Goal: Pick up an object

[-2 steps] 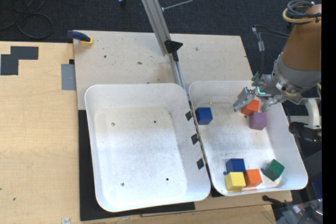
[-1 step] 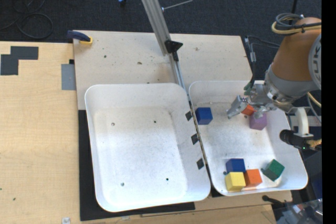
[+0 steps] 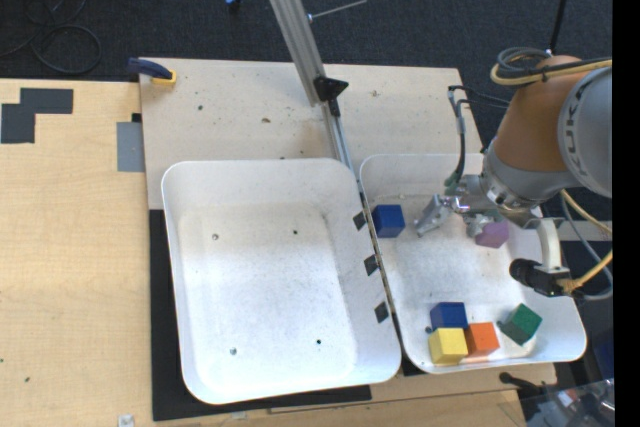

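Dark carpet strewn with cables lay behind the bench. Reaching in from the right, the grey arm (image 3: 560,140) bent its wrist down over the right bin (image 3: 405,177), its gripper (image 3: 432,218) spread open and holding nothing. Just left of it sat a blue cube (image 3: 388,220), square to the bin wall, without a long axis. A purple block (image 3: 491,235) lay under the wrist; blue, yellow, orange and green blocks clustered at the front.

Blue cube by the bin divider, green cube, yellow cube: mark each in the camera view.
blue cube by the divider (image 3: 388,220): camera view, its top face.
green cube (image 3: 521,324): camera view, middle of its top face.
yellow cube (image 3: 448,345): camera view, middle of its top face.
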You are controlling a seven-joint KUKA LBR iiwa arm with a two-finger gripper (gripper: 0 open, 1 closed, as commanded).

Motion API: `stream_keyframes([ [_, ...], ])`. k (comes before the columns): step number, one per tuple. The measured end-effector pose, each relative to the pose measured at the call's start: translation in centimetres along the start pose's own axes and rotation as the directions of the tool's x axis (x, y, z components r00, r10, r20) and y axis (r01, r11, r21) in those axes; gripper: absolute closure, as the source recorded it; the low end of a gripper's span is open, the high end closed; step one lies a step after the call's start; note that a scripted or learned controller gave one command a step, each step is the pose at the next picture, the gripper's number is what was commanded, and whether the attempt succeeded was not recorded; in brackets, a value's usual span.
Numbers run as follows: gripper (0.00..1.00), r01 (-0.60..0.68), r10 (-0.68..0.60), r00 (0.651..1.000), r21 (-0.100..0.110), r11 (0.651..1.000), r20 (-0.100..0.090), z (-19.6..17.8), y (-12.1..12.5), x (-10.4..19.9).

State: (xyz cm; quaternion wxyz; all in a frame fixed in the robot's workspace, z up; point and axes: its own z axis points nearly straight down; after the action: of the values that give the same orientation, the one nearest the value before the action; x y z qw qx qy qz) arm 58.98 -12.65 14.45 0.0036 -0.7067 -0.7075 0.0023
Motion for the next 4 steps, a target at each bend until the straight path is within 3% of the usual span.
stream_keyframes([
  [1,0.00,-0.003,0.003,1.000,-0.005,1.000,0.001,5.2,0.0,0.1],
  [2,1.00,-0.010,0.010,1.000,-0.004,1.000,0.001,4.1,0.0,-0.1],
  [4,1.00,-0.001,0.001,1.000,-0.012,1.000,0.003,-7.0,1.5,-1.5],
])
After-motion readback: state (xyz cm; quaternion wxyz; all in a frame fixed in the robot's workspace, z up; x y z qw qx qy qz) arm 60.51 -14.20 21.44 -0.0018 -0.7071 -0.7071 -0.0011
